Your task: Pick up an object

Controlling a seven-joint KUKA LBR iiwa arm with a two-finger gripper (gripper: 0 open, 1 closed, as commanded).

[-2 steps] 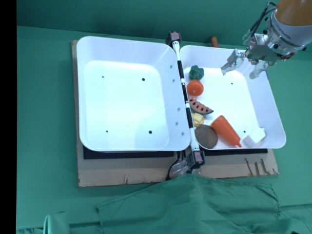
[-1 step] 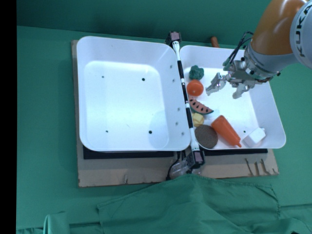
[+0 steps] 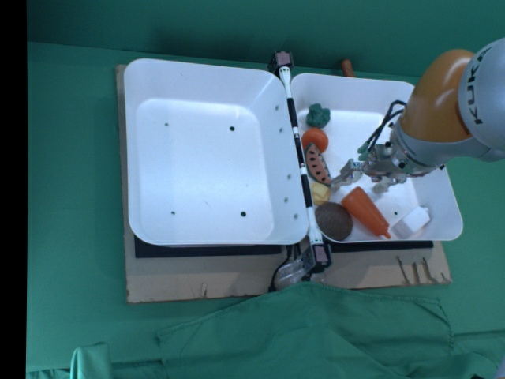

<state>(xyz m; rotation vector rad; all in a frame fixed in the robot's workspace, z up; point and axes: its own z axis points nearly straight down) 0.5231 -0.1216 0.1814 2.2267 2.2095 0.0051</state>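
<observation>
One claw (image 3: 348,175), low over the right bin (image 3: 442,227), and I can't tell how its fingers are set. Just left of it lies the watermelon slice (image 3: 317,164), long axis running up-down; the yellow block (image 3: 319,192) sits lower left. Orange carrot (image 3: 365,212) slants away below. Nearest pick, I'd say: the slice, a short reach left.

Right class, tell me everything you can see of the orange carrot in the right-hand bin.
The carrot looks like a smooth plastic toy, plain orange and cone-shaped, with no leaves visible. It lies flat on the floor of the right bin, near the front edge, its thick end toward the bin's middle and its narrow tip pointing at the front right. A brown oval sits close on its left, a white block by its tip.
</observation>
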